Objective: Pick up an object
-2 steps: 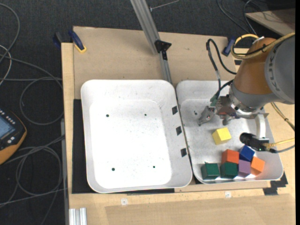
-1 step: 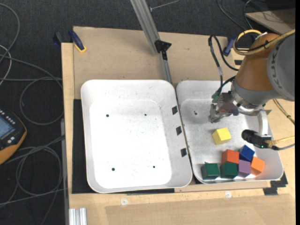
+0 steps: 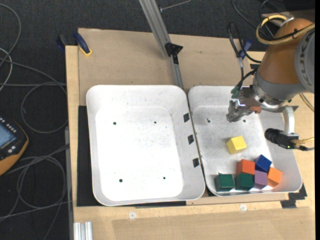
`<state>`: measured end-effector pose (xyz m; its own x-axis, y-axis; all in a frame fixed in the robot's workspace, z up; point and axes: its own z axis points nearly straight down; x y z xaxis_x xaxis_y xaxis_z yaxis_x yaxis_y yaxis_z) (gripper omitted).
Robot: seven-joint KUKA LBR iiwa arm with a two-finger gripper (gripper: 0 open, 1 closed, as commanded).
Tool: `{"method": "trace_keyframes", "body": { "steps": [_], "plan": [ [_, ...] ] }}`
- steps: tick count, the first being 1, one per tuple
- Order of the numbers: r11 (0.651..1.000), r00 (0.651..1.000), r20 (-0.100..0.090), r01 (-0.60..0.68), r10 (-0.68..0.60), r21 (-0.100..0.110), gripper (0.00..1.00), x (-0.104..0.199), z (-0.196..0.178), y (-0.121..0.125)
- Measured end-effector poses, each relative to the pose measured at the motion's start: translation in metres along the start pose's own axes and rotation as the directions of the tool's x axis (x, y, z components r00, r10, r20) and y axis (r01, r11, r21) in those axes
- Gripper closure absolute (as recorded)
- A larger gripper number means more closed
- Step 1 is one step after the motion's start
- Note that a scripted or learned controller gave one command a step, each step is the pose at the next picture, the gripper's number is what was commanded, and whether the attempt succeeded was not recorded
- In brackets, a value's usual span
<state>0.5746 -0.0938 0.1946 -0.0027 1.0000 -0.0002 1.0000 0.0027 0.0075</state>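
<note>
Arm: grey with an orange band, reaching in from the right over the far part of the right bin (image 3: 295,171).
Gripper (image 3: 235,115): pointing down above the far-middle floor of the right bin, apart from all the blocks; nothing seen between its parts, and whether it is apart or together cannot be told.
Yellow block (image 3: 236,144): alone on the right bin floor, just nearer than the gripper, clear of the cluster.
Block cluster: packed in the near right corner of the right bin. Two green blocks (image 3: 225,182) along the near wall, a red-orange block (image 3: 245,166) just behind them, a purple block (image 3: 261,178) to the right, a blue block (image 3: 263,162) behind it, an orange block (image 3: 274,175) at the far right end.
Left bin (image 3: 92,134): white, speckled floor, beside the right bin, their edges touching.
Desk (image 3: 125,54): wooden surface carrying both bins; a metal pole (image 3: 159,26) slants over its far side.
Surroundings: dark floor with cables on the left.
</note>
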Motion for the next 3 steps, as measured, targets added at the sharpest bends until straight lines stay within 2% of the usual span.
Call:
{"method": "trace_keyframes", "body": {
  "steps": [2,3],
  "plan": [
    [1.0,1.0,0.0,-0.001,0.001,0.002,1.0,0.0,-0.075,-0.001],
    [1.0,1.0,-0.001,0.004,-0.004,0.005,1.0,0.052,-0.059,0.02]
  ]
}}
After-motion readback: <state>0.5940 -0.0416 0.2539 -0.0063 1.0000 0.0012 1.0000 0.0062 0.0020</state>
